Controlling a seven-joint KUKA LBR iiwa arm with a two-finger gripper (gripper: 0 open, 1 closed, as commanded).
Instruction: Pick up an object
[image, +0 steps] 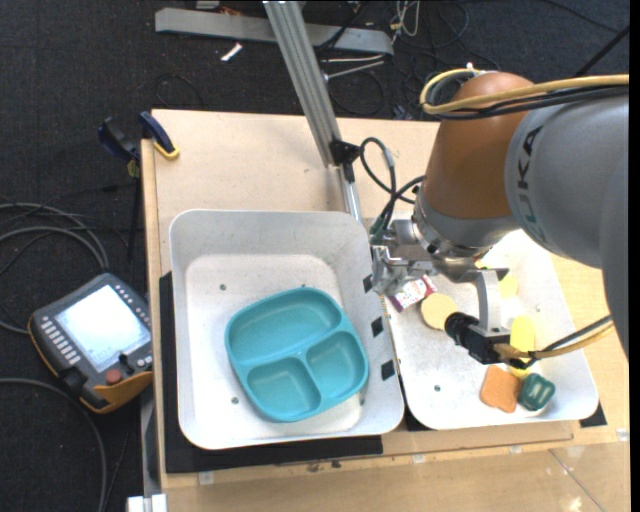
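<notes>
From my remote seat I see the gripper (408, 285) low over the right bin (440, 400), near its left edge, but I cannot tell its state. A small red-and-white packet (412, 295) lies right by it, a pale yellow disc (436, 313) just beside. The teal divided tray (296, 353) fills the left bin (200, 240).

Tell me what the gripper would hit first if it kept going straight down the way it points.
Probably the small white and dark red packet, which lies right under the gripper near the right bin's left edge. Depth is hard to judge from this slanted view, so it might reach the bin floor beside the packet instead.
</notes>
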